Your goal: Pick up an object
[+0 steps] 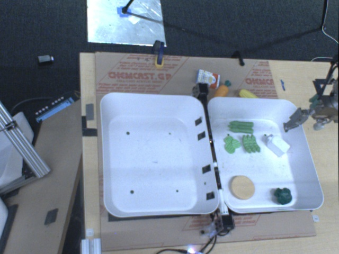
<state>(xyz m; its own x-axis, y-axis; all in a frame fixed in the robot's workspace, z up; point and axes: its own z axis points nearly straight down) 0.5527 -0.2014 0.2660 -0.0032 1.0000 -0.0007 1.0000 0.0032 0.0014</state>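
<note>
White block (276, 145) near right bin's (312, 179) right wall | end effector (293, 121) over rim, grip state unclear

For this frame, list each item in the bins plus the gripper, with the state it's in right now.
gripper: over the right bin's far right edge, holding nothing visible.
green pod piece: lying flat, untouched.
two green leafy pieces: lying side by side.
white block: lying free, tilted.
tan disc: flat on the floor.
dark green lump: resting in the near right corner.
</note>
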